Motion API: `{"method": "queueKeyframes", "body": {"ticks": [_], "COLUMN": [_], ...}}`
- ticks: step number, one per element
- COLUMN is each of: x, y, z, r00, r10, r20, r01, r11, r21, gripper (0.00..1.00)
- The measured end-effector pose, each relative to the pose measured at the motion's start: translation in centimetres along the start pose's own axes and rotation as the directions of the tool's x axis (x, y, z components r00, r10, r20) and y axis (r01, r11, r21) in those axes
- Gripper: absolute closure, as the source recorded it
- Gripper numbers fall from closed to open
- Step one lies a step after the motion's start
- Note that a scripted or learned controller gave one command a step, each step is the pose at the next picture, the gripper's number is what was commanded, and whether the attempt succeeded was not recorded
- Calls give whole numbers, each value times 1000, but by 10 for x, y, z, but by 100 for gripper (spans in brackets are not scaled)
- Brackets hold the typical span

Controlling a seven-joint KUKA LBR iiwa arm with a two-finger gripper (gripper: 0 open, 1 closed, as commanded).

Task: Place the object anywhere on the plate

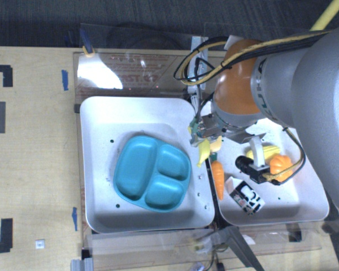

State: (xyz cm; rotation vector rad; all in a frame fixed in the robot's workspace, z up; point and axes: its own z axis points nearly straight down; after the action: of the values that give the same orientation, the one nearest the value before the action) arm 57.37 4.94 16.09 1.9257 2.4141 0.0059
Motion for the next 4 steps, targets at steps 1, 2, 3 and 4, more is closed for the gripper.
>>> {"method": "queueKeyframes", "body": {"ticks": [1, 2, 3, 4], "x": [0, -1, 0, 0], "y": [0, 0, -1, -2], "z": [0, 0, 0, 0], "r00": [1000, 996, 995, 994], "r10": [-21, -84, -95, -113], "r20": [1, 1, 4, 6], "r01": [21, 84, 95, 113], "r11": [1000, 996, 995, 994], "r21": [0, 0, -2, -4], "gripper": [100, 100, 100, 100]}}
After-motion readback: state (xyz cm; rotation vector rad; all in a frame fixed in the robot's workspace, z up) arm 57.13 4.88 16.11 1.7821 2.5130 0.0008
